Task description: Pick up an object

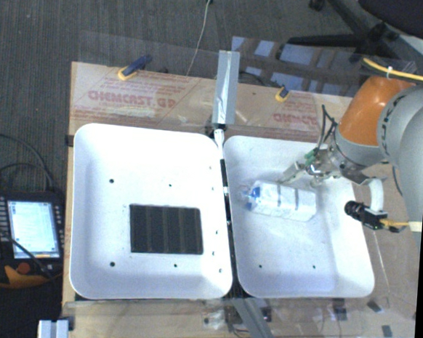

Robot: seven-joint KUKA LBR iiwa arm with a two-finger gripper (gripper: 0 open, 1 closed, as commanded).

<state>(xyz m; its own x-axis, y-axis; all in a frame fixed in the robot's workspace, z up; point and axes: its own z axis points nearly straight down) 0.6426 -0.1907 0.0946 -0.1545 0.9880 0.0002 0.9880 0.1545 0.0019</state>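
Bottle [282,200] just below jaws

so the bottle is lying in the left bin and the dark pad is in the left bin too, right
Not quite. In the camera view the bottle is lying in the right bin, near its upper middle, just below the gripper. The dark pad is in the left bin, as you said.
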